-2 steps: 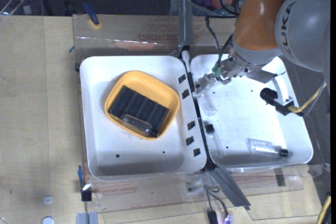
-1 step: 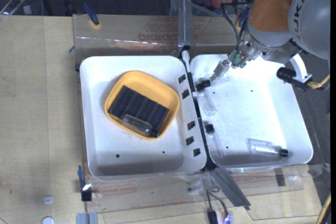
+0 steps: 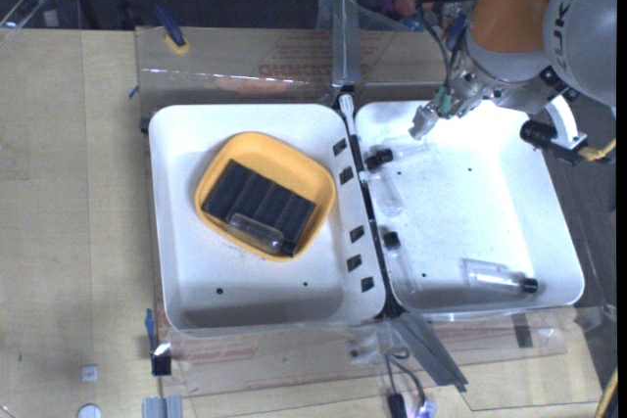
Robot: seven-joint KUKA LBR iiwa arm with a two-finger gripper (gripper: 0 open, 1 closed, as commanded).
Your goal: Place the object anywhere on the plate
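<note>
Plate (image 3: 217, 173): yellow, rounded square, in the left bin (image 3: 176, 289); a dark ribbed block (image 3: 260, 198) fills its middle
Object: a clear tube with a black cap (image 3: 497, 276), lying flat near the front edge of the right bin (image 3: 549, 201); well apart from the plate
Other tubes: one clear tube (image 3: 257, 229) lies on the plate's block; two more (image 3: 385, 191) by the divider
Hand (image 3: 424, 121): over the right bin's back corner; nothing between its tips; how far open, cannot tell
Worktop (image 3: 69, 210): pale wood

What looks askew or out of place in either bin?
The yellow plate sits rotated in the left bin, carrying a black ridged block with a clear tube on it. Two more clear tubes lie loose in the right bin, one near its front edge.
</note>
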